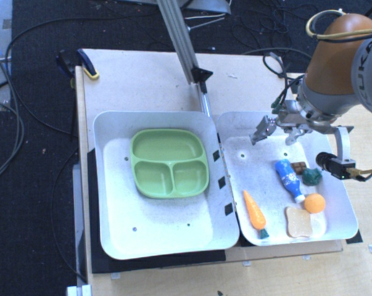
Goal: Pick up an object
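Across the middle of the frame my table (142, 73) carries two white bins. Left bin (111, 227) holds a green divided tray (170, 163). Right bin (247, 134) has, at lower right, a blue bottle (289, 179), carrot (254, 211), bread slice (298, 222), orange ball (314, 203) and dark green piece (311, 177). My tool (278, 132) hangs spread apart, gripping nothing, above that bin's upper part.

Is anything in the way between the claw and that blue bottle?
Nothing visible. The gripper hangs over the right bin's far end, and only bare white floor lies between it and the blue bottle.
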